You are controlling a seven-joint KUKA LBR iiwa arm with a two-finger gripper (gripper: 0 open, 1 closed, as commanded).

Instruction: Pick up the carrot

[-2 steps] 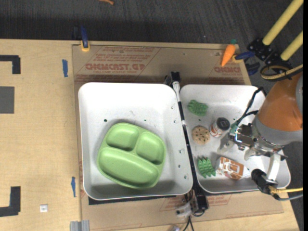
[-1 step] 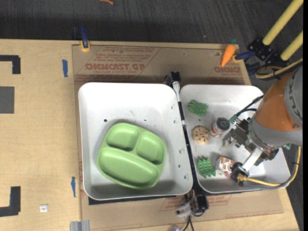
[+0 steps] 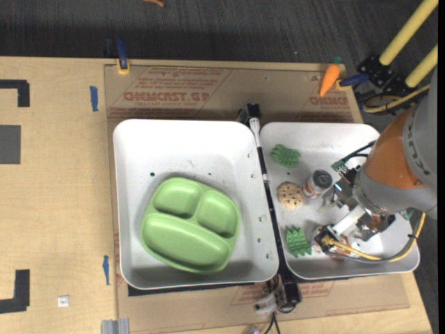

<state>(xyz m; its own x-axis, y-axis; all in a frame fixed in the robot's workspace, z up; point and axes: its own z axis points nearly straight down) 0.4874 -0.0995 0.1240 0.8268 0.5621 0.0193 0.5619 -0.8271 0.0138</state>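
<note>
1. Plainly, the carrot (image 3: pixel 329 78) lies on the bench (image 3: pixel 55 186), just beyond the far edge of the right bin (image 3: pixel 313 132).
2. The gripper (image 3: pixel 342 192) hangs over that bin's near right part; whether it is open or closed, I cannot tell.

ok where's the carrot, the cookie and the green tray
carrot (image 3: pixel 327 82), camera view, orange body
cookie (image 3: pixel 290 195), camera view, its middle
green tray (image 3: pixel 184 241), camera view, large compartment floor

There are two bins, the left bin (image 3: pixel 139 152) and the right bin (image 3: pixel 323 136); one green tray (image 3: pixel 189 223); two green toys, a leafy toy (image 3: pixel 285 155) and a ridged toy (image 3: pixel 297 241); one cookie (image 3: pixel 290 195); one can (image 3: pixel 320 181); one carrot (image 3: pixel 329 79).
</note>
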